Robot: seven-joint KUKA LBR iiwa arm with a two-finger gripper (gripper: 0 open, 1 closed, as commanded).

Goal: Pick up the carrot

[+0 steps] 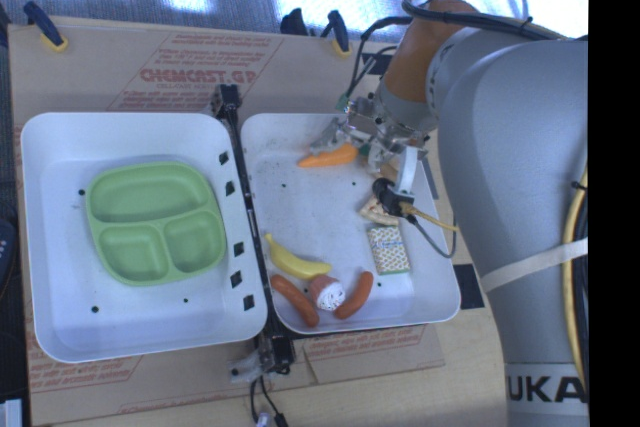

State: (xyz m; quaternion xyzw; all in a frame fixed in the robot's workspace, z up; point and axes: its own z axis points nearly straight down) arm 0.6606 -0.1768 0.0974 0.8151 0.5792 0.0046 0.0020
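The carrot (pixel 325 157), small and orange, lies near the far edge of the right bin (pixel 300 215) with its tip pointing left. My gripper (pixel 358 141) hangs directly at the carrot's right, thick end, low over the bin floor. The wrist and its cables hide the spot where gripper and carrot meet, so contact is unclear.
In the right bin's near half lie a banana (pixel 295 261), two sausages (pixel 296 301) (pixel 356 295), a red-and-white piece (pixel 328 293), a patterned packet (pixel 388 249) and a small beige item (pixel 376 209). A green divided plate (pixel 155 220) sits in the left bin (pixel 50 215). The arm covers the right side.
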